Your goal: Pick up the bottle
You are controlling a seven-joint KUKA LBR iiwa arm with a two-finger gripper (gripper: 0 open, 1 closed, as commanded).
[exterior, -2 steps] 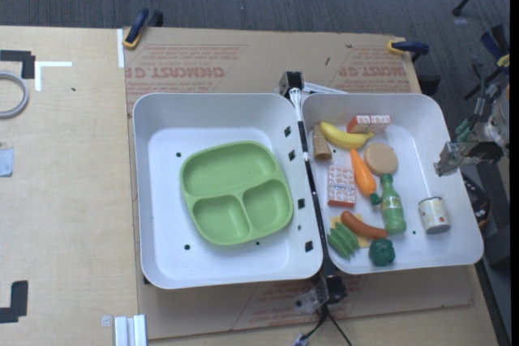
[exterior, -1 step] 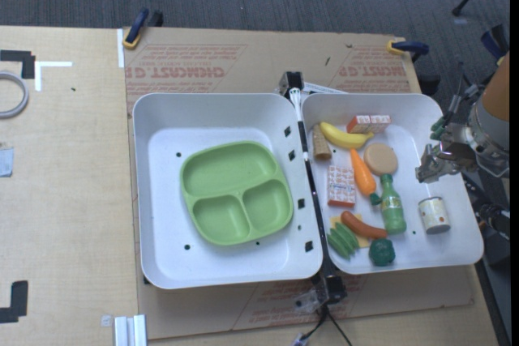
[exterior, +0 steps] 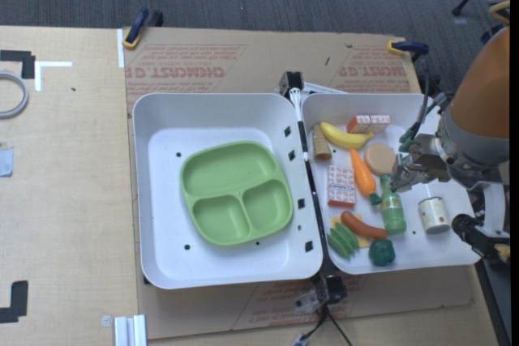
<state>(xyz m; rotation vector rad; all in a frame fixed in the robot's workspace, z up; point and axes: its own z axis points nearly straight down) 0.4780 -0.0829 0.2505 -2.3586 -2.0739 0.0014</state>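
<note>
Nearest the camera, at the front of the right bin, lie a piece of toy broccoli, a green pod-like vegetable and a reddish sausage side by side. Just behind them the green bottle stands or leans in the bin's middle, its cap end pointing up toward the gripper. To its right lies a small white can.

The gripper hangs right over the bottle's top, reaching in from the right below the arm's orange band. Its dark fingers merge with the bottle's neck, so I cannot tell whether they are apart, closed, or gripping anything.

Left of the bottle an orange carrot lies beside a red-and-white packet. Farther back sit a round tan bun, a banana, a brown cylinder and a small red-and-white box.

The left bin holds a green divided plate. Both bins rest on cardboard clipped at the far corners.
</note>
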